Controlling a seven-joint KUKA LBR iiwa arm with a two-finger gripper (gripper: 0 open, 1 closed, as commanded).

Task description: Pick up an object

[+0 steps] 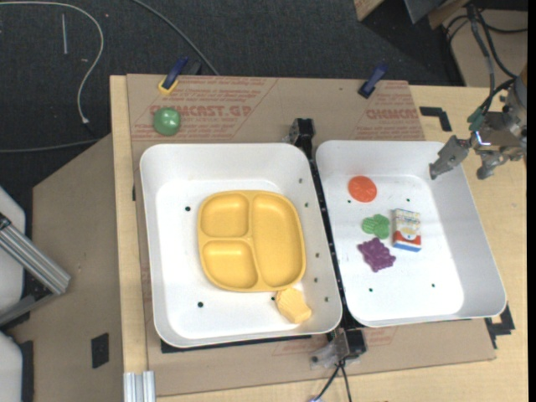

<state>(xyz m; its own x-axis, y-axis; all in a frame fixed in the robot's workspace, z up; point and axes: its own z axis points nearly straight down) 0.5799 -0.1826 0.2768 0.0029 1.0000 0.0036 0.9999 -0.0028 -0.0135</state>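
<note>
A green ball rests on the cardboard-covered tabletop behind the left bin. Two blue clamps grip the tabletop's far edge. Grey cables trail across dark carpet.

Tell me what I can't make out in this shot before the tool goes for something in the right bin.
- Tool: at the camera view's right edge over the right bin's rim; most of the arm is cut off by the frame.
- Small carton: print too small to read.
- Green piece and purple piece: too small to identify; touching or apart is unclear.
- Yellow lump: what it is remains unclear.
</note>
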